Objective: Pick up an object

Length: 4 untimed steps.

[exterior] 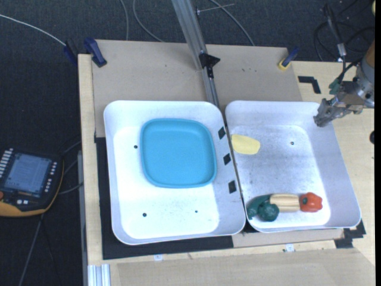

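So the pickable stuff is all sitting in the right bin [342, 159]. A yellow piece [245, 144] is lying alone at about 10 o'clock in that bin, close to the divider wall. Down at 6 o'clock, a green piece [263, 210], a tan stick [284, 202] and a red piece [310, 202] are lining up in a row, touching each other, right against the near rim.

My guess is these are light toy-food bits, probably hard smooth plastic, so they're likely going to be a bit slippery but not fragile. The yellow one is looking like the easiest grab since nothing is crowding it; pinching across its short width seems best. The row by the rim is looking trickier, since neighbours and the wall are getting in the way.

The gripper [324, 115] is hovering at the bin's 1 o'clock corner, holding nothing as far as I see. Whether it's spread or closed, can't tell.

The left bin [122, 177] is carrying a blue plate [178, 152].
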Each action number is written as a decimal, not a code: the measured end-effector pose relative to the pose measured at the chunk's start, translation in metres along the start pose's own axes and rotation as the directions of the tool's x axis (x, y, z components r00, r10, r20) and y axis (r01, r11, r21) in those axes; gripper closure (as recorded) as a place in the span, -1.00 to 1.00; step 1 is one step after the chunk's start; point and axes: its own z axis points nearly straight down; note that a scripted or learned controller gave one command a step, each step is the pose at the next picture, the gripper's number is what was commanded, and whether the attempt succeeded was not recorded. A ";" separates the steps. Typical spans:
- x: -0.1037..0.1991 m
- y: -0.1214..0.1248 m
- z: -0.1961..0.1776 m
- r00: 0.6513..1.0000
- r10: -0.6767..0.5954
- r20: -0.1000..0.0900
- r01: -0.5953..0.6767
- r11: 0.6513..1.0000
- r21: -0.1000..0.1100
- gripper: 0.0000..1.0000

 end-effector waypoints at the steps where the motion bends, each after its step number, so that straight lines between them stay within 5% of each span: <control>1: 0.058 0.008 -0.008 1.000 -0.005 -0.002 0.005 1.000 0.003 1.00; 4: 0.196 0.033 0.004 1.000 -0.004 -0.003 0.004 1.000 0.005 1.00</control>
